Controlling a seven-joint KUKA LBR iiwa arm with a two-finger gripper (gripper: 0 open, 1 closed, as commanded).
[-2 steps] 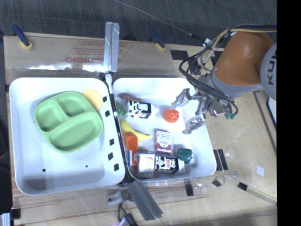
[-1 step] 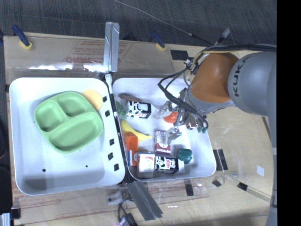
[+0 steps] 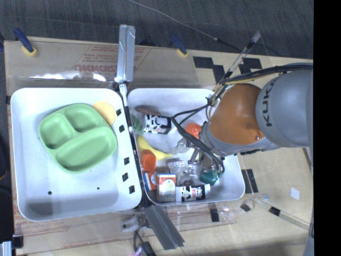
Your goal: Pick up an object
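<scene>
1 gripper (image 3: 198, 167) low among right bin (image 3: 229, 188) clutter.

objects (image 3: 165, 183): mixed small clutter | right bin's lower half | possibly overlapping

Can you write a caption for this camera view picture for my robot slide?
Robot hand reaches into the cluttered right bin; a green tray sits in the left bin.

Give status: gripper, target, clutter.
Gripper low in right bin, over the clutter; nothing visibly held. Banana, orange cup, small cartons packed close. Green divided plate in left bin.
</scene>
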